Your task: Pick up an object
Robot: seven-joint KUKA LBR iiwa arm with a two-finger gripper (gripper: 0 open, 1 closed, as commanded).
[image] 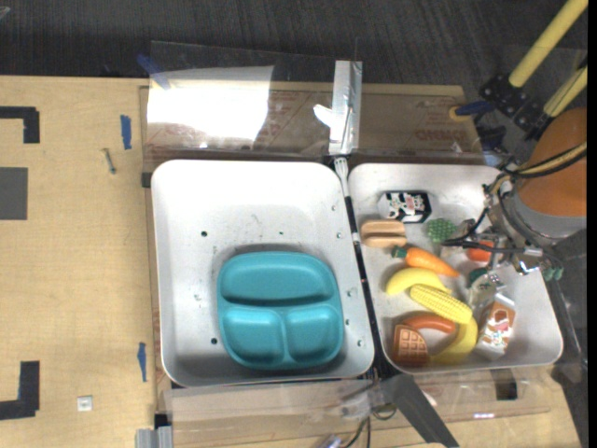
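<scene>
The right bin (546,343) holds several toy foods: a hot dog (382,233), a carrot (431,260), a banana (410,280), a corn cob (438,301), a waffle (409,343), a cow-patterned piece (407,204), a green piece (440,229) and a small white carton (497,328). My gripper (485,253) is low over the right half of this bin, just right of the carrot and above the carton. A small red-orange piece (478,254) lies at its tip. The arm's orange band (562,161) rises behind it.
A teal divided plate (278,308) lies in the left bin (187,213). A clear plastic sheet (215,110) and a metal strip (344,105) stand behind the bins. Yellow rods (550,35) cross the top right corner. Cardboard (65,250) covers the bench at left.
</scene>
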